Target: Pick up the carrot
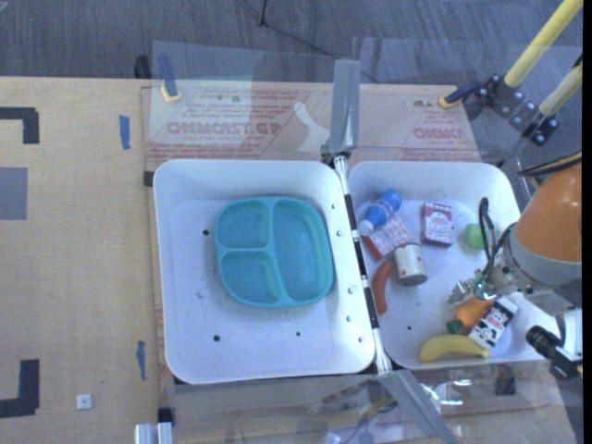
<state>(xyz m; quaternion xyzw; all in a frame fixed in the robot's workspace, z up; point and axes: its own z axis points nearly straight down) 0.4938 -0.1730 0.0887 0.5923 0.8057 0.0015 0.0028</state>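
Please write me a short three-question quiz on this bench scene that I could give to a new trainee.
1. True or false: the carrot lies in the left bin.
2. Which item lies nearest the carrot? A) the teal divided plate B) the banana C) the blue-capped bottle
3. Fill in: the gripper is over the ____ bin.

Key
1. False: the carrot is in the right bin, near its front edge.
2. B: the banana lies just in front of the carrot.
3. Right, directly beside the carrot.
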